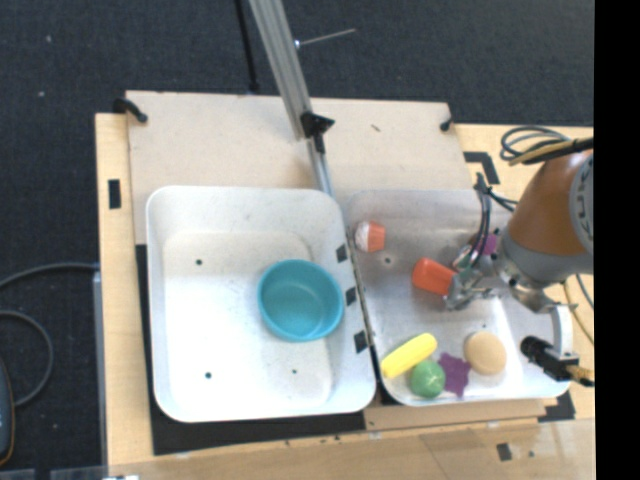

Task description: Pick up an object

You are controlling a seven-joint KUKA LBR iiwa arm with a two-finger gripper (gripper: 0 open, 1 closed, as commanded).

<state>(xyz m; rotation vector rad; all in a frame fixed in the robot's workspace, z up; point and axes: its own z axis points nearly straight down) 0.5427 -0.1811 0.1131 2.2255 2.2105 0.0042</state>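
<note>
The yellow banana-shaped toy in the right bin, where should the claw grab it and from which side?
Probably across the middle of the yellow banana toy, from straight above: it lies flat and slanted, narrow across. Its lower end sits close to the green ball, so keep away from that end.

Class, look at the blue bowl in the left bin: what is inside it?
The blue bowl in the left bin shows only its own blue inner surface, with nothing lying in it. Whatever is under the bowl is covered.
</note>
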